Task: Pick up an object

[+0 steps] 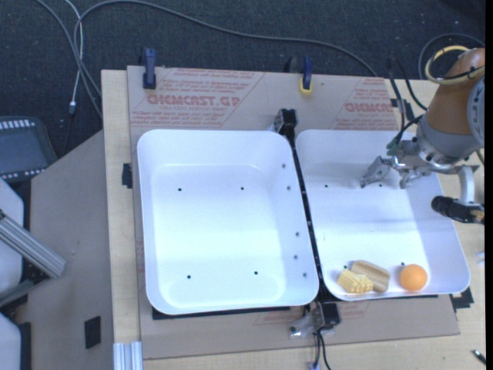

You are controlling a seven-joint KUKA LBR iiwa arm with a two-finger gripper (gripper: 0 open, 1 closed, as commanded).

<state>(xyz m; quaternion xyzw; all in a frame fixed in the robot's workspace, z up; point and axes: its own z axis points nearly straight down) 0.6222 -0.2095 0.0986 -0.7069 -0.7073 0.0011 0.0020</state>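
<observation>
In the right bin [370, 222], three small objects lie along the near edge: an orange ball [414, 277], a tan oblong piece [373, 269] and a yellow corn-like piece [353, 283] touching it. My gripper [389, 178] hangs over the far part of the right bin, well behind these objects. Its fingers are spread open with nothing between them. The grey arm with its orange band [454, 91] comes in from the right.
The left bin [223, 222] sits beside the right one, with a black divider strip [302, 206] between them. Both rest on a wooden board [231, 91] held by blue clamps [149, 66]. Cables trail across the dark floor behind.
</observation>
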